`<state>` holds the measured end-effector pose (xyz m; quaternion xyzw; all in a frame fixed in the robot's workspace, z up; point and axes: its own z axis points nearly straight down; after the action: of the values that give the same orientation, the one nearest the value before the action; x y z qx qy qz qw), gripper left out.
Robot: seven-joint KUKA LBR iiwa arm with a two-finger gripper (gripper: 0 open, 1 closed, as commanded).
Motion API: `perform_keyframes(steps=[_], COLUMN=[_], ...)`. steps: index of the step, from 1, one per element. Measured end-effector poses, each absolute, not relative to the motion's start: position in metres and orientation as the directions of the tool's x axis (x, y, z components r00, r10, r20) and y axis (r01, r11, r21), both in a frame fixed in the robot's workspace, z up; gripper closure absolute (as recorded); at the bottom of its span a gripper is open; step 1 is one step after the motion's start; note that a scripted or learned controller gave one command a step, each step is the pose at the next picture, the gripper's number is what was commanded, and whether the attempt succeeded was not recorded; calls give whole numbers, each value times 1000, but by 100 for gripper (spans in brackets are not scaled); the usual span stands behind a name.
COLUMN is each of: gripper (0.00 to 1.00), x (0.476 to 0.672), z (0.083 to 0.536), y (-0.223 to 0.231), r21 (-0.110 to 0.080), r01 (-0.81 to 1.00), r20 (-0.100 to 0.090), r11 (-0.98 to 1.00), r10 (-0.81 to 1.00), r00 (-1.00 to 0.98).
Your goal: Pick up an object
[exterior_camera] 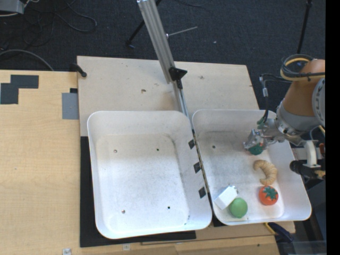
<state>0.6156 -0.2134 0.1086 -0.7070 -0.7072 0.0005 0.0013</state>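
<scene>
The pincer (256,142) is hanging low over the right bin (226,126); I cannot tell its state. Behind it, a pale board (127,84) is lying over dark carpet (234,25) strewn with cables.

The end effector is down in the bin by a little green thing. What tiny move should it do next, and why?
Probably lift straight up a little, to test the grasp. The end effector sits low in the right shallow white bin, right on a small teal-green object. The curved tan croissant-shaped toy lies close below, so sideways motion could knock it.
</scene>
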Motion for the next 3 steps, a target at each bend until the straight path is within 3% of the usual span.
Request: perform_keyframes(steps=[3], gripper=[100], x=[613], z=[275], y=[-219], r21=[5], r01=[1000], r20=[-2], r11=[2], r10=[1000], r00=[-2])
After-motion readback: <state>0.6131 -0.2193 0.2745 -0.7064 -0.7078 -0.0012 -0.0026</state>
